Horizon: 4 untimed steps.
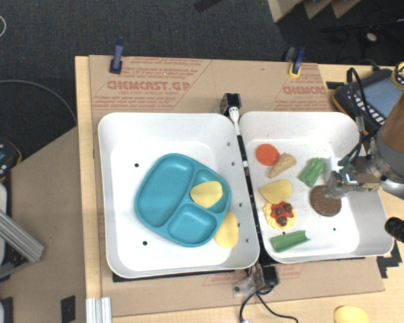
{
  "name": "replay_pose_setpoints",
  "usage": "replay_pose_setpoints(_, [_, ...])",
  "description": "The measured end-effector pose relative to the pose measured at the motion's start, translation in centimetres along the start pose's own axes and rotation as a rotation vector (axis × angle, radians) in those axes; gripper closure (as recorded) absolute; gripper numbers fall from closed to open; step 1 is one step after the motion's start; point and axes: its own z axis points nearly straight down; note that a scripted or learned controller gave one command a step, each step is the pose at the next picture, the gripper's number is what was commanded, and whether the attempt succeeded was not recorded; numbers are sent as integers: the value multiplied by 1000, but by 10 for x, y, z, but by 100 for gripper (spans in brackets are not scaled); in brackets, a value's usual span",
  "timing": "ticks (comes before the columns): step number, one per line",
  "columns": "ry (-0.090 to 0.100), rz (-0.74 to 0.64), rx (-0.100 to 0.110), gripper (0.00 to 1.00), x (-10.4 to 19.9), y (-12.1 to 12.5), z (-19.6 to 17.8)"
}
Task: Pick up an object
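My gripper (334, 186) reaches in from the right and hangs low over the right bin (363, 244). Its tip sits right at the upper edge of a brown round disc (325, 205) that lies on the bin floor. Whether it touches the disc is unclear. Left of it lie a green piece (312, 171), a tan wedge (281, 165), an orange-red round piece (267, 155), a yellow piece (276, 192), a yellow item with red bits (281, 214) and a green pod (288, 240).
The left bin (114, 180) holds a blue divided plate (165, 197) with a yellow piece (207, 194) on it and another yellow piece (227, 231) at its lower right rim. A black divider (242, 160) runs between the bins. Dark equipment (363, 99) stands at the far right.
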Motion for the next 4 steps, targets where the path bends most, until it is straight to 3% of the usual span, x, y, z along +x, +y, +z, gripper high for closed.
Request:
replay_pose_setpoints(1, [-4,-7,-16,100,40,74,-36])
replay_pose_setpoints(2, [-1,-2,-2,100,68,28,-20])
replay_pose_setpoints(3, [0,-7,-3,100,137,2,-19])
replay_pose_setpoints(4, [1,-8,-25,100,188,4,-160])
